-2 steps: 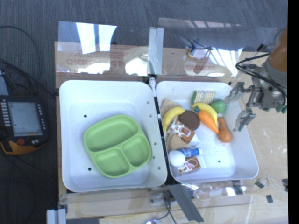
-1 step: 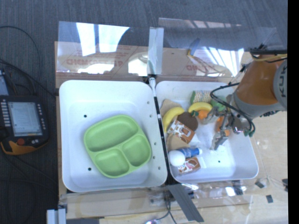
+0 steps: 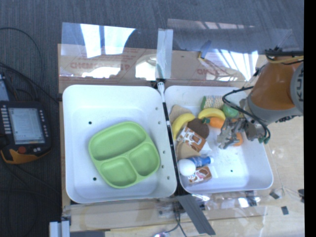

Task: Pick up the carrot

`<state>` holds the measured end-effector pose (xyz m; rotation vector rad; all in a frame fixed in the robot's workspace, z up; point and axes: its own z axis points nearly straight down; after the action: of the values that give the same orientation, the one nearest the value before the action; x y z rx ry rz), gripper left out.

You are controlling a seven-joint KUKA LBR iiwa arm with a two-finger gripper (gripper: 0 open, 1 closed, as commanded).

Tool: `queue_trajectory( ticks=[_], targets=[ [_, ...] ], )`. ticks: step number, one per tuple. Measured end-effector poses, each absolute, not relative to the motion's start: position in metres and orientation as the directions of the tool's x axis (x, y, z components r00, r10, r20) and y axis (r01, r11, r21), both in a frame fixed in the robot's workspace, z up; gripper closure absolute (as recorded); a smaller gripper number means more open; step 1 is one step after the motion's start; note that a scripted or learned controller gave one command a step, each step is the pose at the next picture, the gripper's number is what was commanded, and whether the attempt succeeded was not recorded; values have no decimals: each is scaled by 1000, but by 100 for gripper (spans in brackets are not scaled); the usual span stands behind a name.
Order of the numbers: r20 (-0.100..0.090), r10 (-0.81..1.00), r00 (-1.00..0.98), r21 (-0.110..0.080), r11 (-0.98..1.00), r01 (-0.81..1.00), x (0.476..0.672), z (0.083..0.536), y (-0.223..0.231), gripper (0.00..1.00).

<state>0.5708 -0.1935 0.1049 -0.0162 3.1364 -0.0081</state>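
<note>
Gripper (image 3: 228,141) low in right bin (image 3: 247,174), finger state indiscernible, beside orange carrot (image 3: 237,141); centre the jaws squarely astride it before closing

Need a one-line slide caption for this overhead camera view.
KUKA arm's pincer lowered into the right bin among the toy food beside an orange carrot; green divided plate in the left bin.
</note>
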Motion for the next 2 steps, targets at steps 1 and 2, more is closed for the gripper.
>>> queue_trajectory(
  ticks=[1,2],
  targets=[
    [-16,-7,-1000,-3,1000,-6,582,269,-152,100],
    [5,264,-964,0,964,264,507,153,-132,100]
  ],
)
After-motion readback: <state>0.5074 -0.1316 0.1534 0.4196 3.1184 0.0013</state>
